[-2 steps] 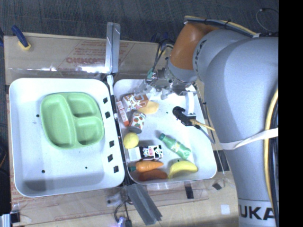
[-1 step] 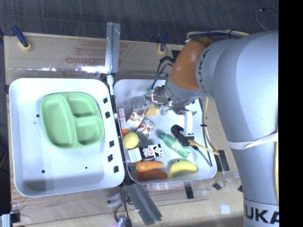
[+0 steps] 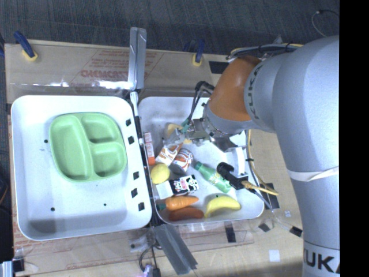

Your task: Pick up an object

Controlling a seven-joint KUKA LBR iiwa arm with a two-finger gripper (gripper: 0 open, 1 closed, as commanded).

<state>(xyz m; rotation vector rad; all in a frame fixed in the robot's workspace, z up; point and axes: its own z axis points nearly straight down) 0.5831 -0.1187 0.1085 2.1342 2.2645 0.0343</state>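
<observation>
**Arm low over the crowded right bin**

The gripper [image 3: 185,133] sits down among the clutter in the right bin [image 3: 253,209], above a small can [image 3: 183,158]; I can't tell its state from here. The green tray [image 3: 86,146] lies in the left bin [image 3: 29,212].

The arm [image 3: 288,91] covers the right bin's [image 3: 151,105] far right corner and much of its right wall, and its grey body runs off the lower edge. The gripper [image 3: 187,128] sits low among the clutter, too blurred to make out its shape. A pale item [image 3: 171,130] beside it is half hidden and cannot be identified. The print on the small carton [image 3: 184,184] is too small to read, as is the red lettering on the cardboard [image 3: 104,68] behind the bins
</observation>
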